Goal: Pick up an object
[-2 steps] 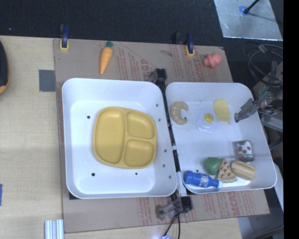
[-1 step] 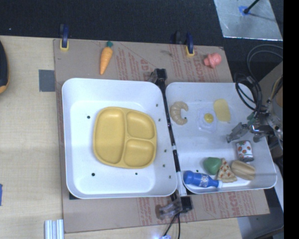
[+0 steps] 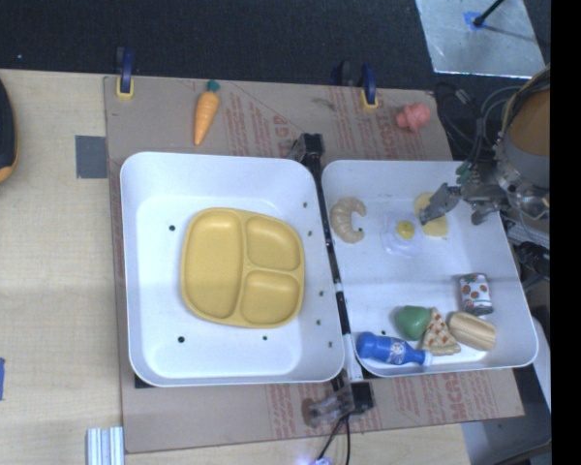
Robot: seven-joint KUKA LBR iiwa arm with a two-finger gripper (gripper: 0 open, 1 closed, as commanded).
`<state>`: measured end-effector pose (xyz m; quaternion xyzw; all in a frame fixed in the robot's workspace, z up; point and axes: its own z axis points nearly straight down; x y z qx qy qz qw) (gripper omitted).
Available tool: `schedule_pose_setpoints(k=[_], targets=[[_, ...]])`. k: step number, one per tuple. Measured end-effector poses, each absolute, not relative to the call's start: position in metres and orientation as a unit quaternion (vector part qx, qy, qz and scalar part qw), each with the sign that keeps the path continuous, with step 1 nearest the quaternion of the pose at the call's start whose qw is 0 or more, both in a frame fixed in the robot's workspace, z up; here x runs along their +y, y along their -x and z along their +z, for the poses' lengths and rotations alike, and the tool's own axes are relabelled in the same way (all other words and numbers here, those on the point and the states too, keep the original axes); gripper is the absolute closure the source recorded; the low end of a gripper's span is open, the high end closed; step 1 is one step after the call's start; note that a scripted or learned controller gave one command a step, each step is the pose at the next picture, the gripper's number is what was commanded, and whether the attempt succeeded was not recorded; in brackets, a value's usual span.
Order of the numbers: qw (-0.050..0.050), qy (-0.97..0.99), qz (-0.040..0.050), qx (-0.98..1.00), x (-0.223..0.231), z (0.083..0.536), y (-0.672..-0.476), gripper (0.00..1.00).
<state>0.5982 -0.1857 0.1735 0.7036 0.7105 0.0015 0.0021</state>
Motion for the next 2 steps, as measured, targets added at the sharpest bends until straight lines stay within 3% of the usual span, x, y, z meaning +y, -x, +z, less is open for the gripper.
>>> schedule_pose_setpoints(k=[1,2], targets=[[0.001,-0.704,-0.0002,0.71,-0.212,0.103,-0.659,0.0],[0.0,-0.703,-0.0018,0.711,-0.212,0.117,-0.657,1.0]])
